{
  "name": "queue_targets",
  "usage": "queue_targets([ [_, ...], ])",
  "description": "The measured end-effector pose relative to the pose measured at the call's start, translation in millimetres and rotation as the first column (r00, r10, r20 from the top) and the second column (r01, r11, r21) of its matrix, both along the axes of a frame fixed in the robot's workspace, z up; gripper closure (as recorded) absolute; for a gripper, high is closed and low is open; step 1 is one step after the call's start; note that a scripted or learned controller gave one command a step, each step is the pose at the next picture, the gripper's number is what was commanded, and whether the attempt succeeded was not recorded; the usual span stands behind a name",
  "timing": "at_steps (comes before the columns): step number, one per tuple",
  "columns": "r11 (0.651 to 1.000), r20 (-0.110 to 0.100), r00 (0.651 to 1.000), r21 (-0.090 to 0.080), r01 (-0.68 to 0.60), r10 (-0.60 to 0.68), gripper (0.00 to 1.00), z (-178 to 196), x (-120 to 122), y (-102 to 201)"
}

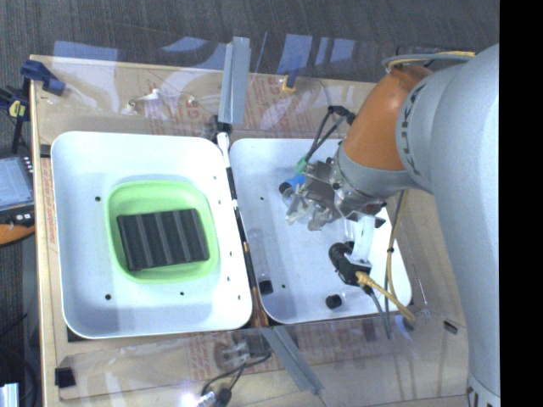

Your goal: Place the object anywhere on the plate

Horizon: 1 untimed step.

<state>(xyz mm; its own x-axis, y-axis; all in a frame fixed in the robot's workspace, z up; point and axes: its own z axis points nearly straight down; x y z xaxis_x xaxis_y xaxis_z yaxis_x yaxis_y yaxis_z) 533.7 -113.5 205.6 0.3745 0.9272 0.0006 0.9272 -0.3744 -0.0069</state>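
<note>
green plate (pixel 161 195) with a dark ribbed insert sits in the left bin (pixel 72 155). arm (pixel 441 142) comes in from the right over the right bin (pixel 254 155). gripper (pixel 307 203) hangs low over that bin's upper middle, mostly masked by its own metal body and cables; cannot tell how it stands or if it grips anything. bit of blue at its left edge (pixel 297 181), too small to identify. small dark object (pixel 333 300) lies near the right bin's front edge, well apart from the plate.
</note>
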Motion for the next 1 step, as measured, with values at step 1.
queue_targets([
  [1, 1.0, 0.0, 1.0, 0.0, 0.0, 0.0, 0.0, 0.1, 0.1, 0.0],
])
